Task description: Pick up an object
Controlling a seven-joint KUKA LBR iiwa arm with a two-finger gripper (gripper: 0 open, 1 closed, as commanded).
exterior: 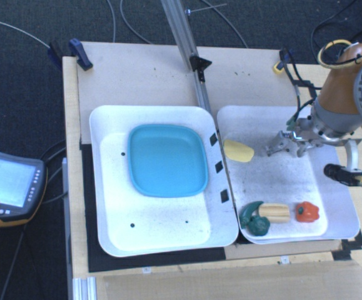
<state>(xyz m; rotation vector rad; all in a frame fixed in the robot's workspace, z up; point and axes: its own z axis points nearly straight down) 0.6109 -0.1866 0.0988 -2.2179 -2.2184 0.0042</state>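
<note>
Green toy point(254, 219), tan block point(274, 212) and red pepper point(306, 212) sit in a row along the near wall of the right bin point(340, 195). Yellow piece point(238, 150) lies by that bin's left wall, just left of the gripper point(285, 146). Gripper hovers mid-bin, fingers spread, nothing between them. Blue plate point(168, 160) in left bin point(109, 186).

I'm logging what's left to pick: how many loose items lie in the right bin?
4. A yellow piece lies near the bin's left wall; a green item, a tan block and a red item line its near edge. The arm may hide others.
</note>
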